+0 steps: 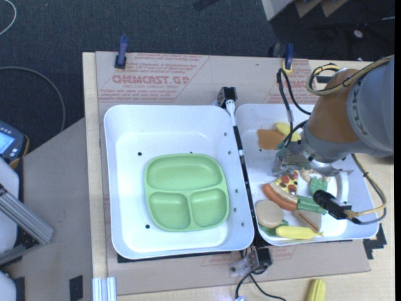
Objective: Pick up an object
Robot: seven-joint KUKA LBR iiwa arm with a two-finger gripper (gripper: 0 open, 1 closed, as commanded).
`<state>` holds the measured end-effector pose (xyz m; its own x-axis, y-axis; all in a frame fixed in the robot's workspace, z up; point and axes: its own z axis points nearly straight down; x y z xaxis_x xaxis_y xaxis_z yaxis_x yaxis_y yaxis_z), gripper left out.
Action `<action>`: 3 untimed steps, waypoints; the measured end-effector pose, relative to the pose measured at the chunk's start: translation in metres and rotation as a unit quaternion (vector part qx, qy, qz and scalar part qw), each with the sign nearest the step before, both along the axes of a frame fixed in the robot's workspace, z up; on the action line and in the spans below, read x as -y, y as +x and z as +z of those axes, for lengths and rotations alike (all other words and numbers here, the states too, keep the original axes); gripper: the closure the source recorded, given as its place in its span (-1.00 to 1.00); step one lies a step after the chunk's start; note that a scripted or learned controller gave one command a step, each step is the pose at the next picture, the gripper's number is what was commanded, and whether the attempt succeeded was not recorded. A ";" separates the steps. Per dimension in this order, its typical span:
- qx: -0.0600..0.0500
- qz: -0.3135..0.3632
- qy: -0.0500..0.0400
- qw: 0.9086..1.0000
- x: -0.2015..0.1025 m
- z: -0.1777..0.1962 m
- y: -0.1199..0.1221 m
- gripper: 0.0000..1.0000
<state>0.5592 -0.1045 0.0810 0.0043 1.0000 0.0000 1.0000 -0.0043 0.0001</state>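
Several toy foods crowd the right bin; your gripper hangs above them, grip state unclear. You'd do best with the hot dog, near the bin's left wall beside the pizza slice: light, stiff, likely slippery plastic. Pinch it across its narrow middle. It's red-orange, elongated, rounded.

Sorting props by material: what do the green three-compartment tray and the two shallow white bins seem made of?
Green three-compartment tray: likely moulded plastic, matte; uniform colour, rounded edges, soft sheen. Two shallow white bins: probably smooth plastic, slightly glossy; rounded corners and bright highlights along the rims.
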 end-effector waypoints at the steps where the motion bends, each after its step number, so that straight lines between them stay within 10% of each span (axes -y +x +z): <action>1: 0.003 0.002 -0.001 1.000 -0.002 0.015 0.001 1.00; 2: 0.004 0.001 -0.001 1.000 -0.002 0.025 0.001 1.00; 3: 0.010 0.004 -0.001 1.000 -0.031 0.220 -0.008 1.00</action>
